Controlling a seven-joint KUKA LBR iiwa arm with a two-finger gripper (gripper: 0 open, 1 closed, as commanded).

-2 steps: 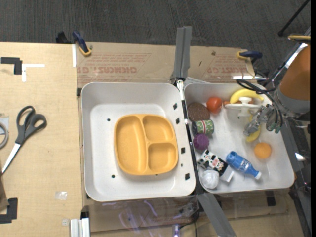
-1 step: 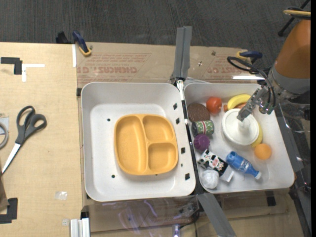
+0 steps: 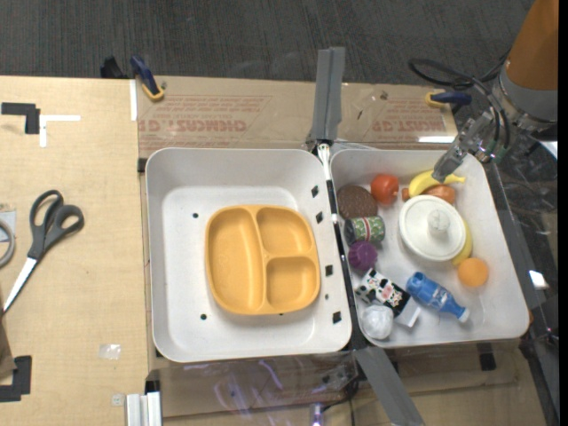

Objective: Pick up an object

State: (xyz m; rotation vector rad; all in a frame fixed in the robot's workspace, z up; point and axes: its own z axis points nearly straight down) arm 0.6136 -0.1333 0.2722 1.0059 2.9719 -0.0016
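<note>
Two shallow white bins are sitting side by side in the lower middle of the frame. The left bin (image 3: 169,264) is holding a yellow divided plate (image 3: 263,258) with three compartments, lying flat near its centre. The right bin (image 3: 508,273) is carrying a crowd of small things: a white lidded bowl (image 3: 432,227) is sitting in its middle, a yellow banana (image 3: 424,184) is lying just above the bowl at the bin's upper part, and a small red tomato (image 3: 384,187) is resting to the left of the banana. A dark brown rounded object (image 3: 357,201) is lying beside the tomato, near the bin's left wall, with a green can (image 3: 366,230) lying on its side just below it and a purple ball (image 3: 362,256) below that. Further down, a black-and-white cow-patterned toy (image 3: 382,289) is lying next to a blue bottle (image 3: 437,296), a white ball (image 3: 376,323) is sitting at the bin's lower left corner, and an orange (image 3: 473,272) is resting at the bowl's lower right. The arm is reaching in from the upper right of the frame, and the gripper (image 3: 446,168) is pointing down and to the left, with its tip hanging at the upper end of the banana; whether its pincer is spread or closed, or touching the banana, I cannot tell. On the wooden bench at the far left, a pair of scissors (image 3: 40,233) is lying with its black handles uppermost.
</note>
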